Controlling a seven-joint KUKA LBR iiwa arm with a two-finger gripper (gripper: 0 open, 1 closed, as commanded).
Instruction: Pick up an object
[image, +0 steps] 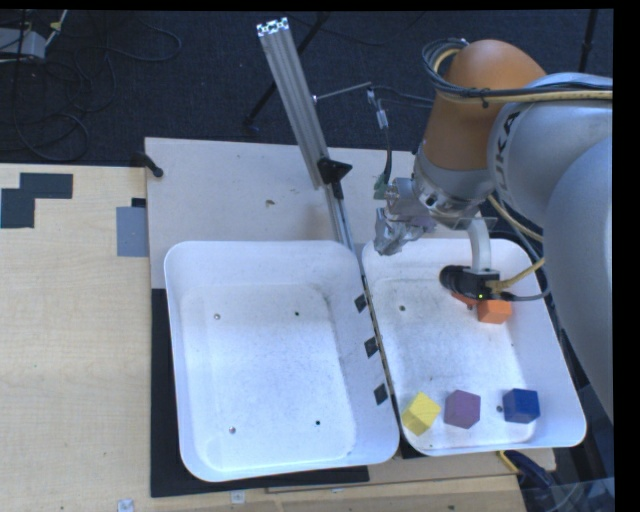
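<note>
Arm: grey arm (570, 170) with an orange band (480, 85), entering from the right edge of the frame and bending toward the upper middle.
Pincer: the pincer (392, 240) hangs above the upper left corner of the right bin, close to the seam between the two bins. From this angle I cannot tell whether it is spread or pressed together.
Right bin: shallow white bin (430, 340), lower right of the frame, holding four small blocks.
Orange block: the orange block (494, 311) lies in the upper right part of the right bin, to the right of the pincer and apart from it.
Yellow cube: the yellow cube (421, 412) sits in the lower left corner of the right bin, turned at an angle and near the seam.
Purple cube: the purple cube (462, 408) is just right of the yellow cube, along the lower rim.
Blue cube: the blue cube (521, 405) is further right in the same row, well away from the pincer.
Left bin: white left bin (260, 360), in the lower middle of the frame, touching the right bin along the seam.
Clips: three black clips (371, 347) are spaced down the seam.
Post: a slanted aluminium post (298, 110) runs from the top middle down to the top of the seam.
Counter: pale wooden counter (70, 340) on the left, with dark patches (40, 195) at the upper left.
</note>
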